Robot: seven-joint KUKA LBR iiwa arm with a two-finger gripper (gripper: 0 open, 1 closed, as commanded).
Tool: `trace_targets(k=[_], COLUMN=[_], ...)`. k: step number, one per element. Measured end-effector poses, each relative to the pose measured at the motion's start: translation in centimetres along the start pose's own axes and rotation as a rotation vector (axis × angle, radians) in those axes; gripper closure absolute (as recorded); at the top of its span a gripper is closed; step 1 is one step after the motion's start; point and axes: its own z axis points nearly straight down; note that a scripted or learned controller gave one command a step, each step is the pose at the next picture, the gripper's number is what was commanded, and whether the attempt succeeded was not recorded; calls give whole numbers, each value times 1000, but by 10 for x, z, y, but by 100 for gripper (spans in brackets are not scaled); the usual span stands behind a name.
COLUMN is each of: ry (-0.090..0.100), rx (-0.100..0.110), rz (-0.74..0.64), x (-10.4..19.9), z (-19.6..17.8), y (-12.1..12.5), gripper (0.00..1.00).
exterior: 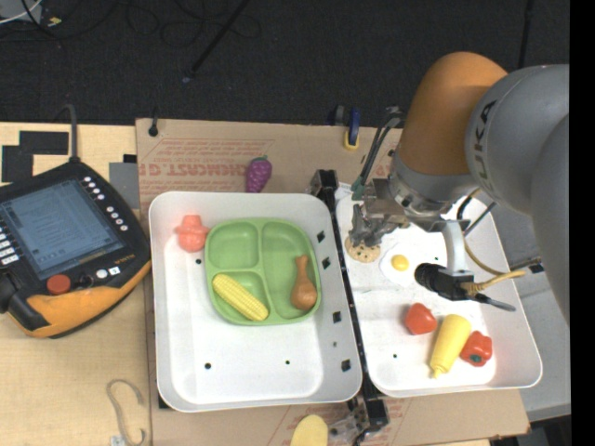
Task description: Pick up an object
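A round brown cookie with dark chips is seen lying flat in the shallow white bin on the view's right, near that bin's far left corner and close to the divide between the two bins. The tool of the grey arm with the orange band is held directly over the cookie's far edge. Whether contact is made cannot be told, and it cannot be told whether the tool is spread or pressed together. A flat white fried egg with a yellow yolk is laid just beside the cookie, on its right. Nearer the front of the same bin, a small red rounded toy vegetable, a yellow plastic squeeze bottle lying tilted, and a red piece with a green top are grouped closely together.

In the shallow white bin on the view's left, a green divided plastic plate is set. A yellow corn cob is laid in its near compartment, and a brown drumstick-shaped piece in the compartment toward the divide. A pink rounded piece is placed on the bin floor just beside the plate's far left corner.

Behind the left bin, a purple bunch of toy grapes is seen on a brown cardboard sheet. A black-and-orange handheld control pendant with a screen is rested on the pale worktop, well apart from the cookie.
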Motion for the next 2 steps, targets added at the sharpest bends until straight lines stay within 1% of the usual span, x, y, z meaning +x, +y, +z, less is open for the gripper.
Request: trace_targets(k=[1,2], ry=[0,-2], rx=[-1,1], rz=[1,2], x=[23,18], z=[-10,5], y=[-3,6], gripper=[100,100])
